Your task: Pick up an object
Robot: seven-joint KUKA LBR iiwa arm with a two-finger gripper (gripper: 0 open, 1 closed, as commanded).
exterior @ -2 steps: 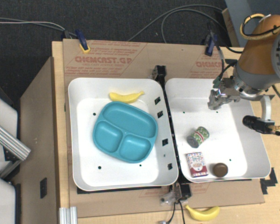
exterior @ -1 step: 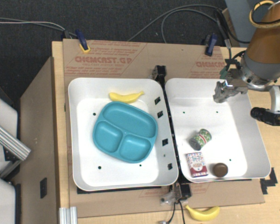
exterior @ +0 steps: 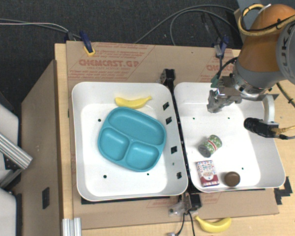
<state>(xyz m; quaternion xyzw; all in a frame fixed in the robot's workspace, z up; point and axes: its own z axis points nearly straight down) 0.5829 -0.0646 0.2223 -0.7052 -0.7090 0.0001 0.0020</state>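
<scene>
My gripper [exterior: 215, 105] hangs over the back part of the right bin [exterior: 265, 146], seen from above. A small green-and-white can [exterior: 210, 145] lies on its side in the middle of that bin, in front of the gripper and apart from it. Near the bin's front edge lie a red-and-white packet [exterior: 207, 173] and a brown round object [exterior: 231, 179]. The left bin [exterior: 83, 132] holds a blue divided plate [exterior: 132, 138] and a yellow banana [exterior: 132, 101] behind it.
A black divider with clips [exterior: 173, 127] runs between the bins. Cables [exterior: 196, 18] trail behind the bench. Another banana [exterior: 215, 224] lies on the bench in front of the right bin. A black cable end [exterior: 259, 127] sticks out over the right bin's right side.
</scene>
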